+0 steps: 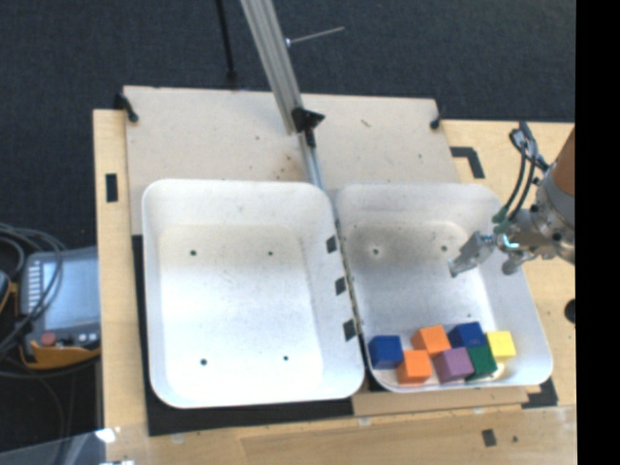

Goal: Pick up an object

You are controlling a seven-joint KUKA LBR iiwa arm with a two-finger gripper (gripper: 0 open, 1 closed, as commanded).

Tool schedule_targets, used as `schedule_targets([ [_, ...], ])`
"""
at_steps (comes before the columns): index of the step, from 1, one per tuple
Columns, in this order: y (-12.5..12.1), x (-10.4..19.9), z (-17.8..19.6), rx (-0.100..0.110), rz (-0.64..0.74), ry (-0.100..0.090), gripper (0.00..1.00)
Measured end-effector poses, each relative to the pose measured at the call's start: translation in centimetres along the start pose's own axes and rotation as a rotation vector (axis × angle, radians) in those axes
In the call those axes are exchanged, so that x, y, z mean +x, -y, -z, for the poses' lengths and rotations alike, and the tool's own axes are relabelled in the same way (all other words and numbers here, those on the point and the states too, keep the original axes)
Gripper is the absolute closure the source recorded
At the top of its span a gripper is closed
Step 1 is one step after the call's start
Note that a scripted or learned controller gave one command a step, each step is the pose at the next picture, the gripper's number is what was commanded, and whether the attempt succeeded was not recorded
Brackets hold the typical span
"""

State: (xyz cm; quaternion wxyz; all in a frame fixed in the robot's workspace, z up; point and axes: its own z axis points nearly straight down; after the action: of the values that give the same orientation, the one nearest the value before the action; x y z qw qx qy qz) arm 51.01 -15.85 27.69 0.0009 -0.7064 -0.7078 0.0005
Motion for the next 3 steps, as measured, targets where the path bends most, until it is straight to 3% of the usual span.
schedule_targets([
  [1, -0.1, 0.0, 0.2, -0.004, -0.001, 0.001, 0.00],
  [3, -0.4, 1.0, -11.9, 0.003, -0.005, 0.001, 0.00],
])
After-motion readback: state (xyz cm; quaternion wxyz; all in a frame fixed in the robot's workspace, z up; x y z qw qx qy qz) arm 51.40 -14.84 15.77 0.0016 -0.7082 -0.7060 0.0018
